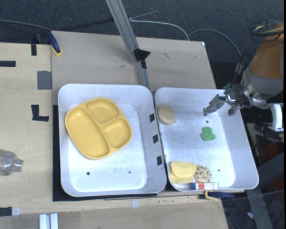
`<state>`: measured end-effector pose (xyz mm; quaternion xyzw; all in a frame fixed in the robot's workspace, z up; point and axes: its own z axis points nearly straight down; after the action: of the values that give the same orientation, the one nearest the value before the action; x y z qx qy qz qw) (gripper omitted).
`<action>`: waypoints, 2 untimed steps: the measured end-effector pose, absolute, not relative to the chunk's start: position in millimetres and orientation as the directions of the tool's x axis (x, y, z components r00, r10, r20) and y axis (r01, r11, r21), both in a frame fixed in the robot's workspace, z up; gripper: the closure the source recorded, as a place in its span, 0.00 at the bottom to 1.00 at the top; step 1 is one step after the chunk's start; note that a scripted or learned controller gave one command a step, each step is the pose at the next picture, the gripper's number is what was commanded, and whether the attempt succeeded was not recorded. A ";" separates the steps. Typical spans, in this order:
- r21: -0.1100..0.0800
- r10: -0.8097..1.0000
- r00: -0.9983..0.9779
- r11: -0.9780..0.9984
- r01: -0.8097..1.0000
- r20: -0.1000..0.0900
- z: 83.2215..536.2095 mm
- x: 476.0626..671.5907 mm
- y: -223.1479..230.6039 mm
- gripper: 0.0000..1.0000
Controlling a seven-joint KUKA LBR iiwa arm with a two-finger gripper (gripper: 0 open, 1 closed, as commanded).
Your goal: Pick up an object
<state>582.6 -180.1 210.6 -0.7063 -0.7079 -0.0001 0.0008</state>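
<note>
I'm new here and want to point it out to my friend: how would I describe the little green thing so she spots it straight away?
Look at the right white bin of the two on the bench. Near its middle, toward the right wall, lies the small green object, alone on bare white floor. It is the only green thing; its neighbours are a tan round lump and a yellow piece.

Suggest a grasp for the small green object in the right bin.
Take the small green object across its narrower width, coming straight down from above. It lies low and flat on the right bin floor, with bare floor all around, so a side approach has nothing to catch. The gripper hangs up and right of it.
</note>
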 end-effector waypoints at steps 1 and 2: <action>-0.001 1.000 -0.005 0.005 1.000 0.003 220.4 583.1 -178.9 1.00; -0.011 1.000 0.000 0.000 1.000 0.003 115.7 553.6 -155.8 1.00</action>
<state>553.6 -155.8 115.7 -0.7071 -0.7071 0.0030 0.0048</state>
